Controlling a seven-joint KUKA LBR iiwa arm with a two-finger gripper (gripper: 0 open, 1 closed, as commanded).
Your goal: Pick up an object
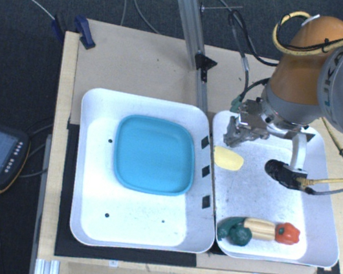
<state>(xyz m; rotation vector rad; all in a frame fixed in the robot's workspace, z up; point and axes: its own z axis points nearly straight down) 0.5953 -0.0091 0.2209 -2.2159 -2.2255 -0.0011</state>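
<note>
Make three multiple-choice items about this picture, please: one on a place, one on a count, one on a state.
1. Where does the blue plate lie?
A. left bin
B. right bin
C. on the bench outside the bins

2. How many things lie along the near edge of the right bin?
A. one
B. three
C. five

3. What does the pale yellow object touch?
A. the blue plate
B. the red object
C. the right bin's floor

Key: 1 A, the blue plate rests in the left bin. 2 B, a green object, a tan object and a red object. 3 C, the pale yellow object lies on the right bin, just below the gripper.
</note>
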